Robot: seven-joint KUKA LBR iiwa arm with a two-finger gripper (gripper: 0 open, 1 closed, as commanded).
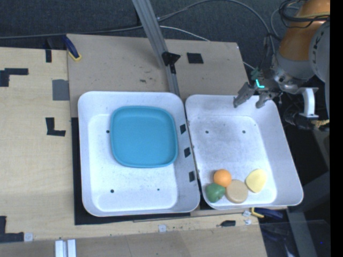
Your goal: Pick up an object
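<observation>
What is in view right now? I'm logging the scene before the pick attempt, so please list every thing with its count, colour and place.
shallow white plastic bins: 2, white, side by side on the bench; left bin, right bin
square blue plate: 1, light blue, lying flat in the left bin
round orange ball: 1, orange, near corner of the right bin
rounded green piece: 1, green, beside the orange ball, at the bin's near-left corner
round beige disc: 1, beige, between the green and yellow pieces
rounded yellow piece: 1, yellow, right of the disc
two-finger gripper: 1, grey, open, over the right bin's far edge
arm: 1, grey and orange, at right
</observation>
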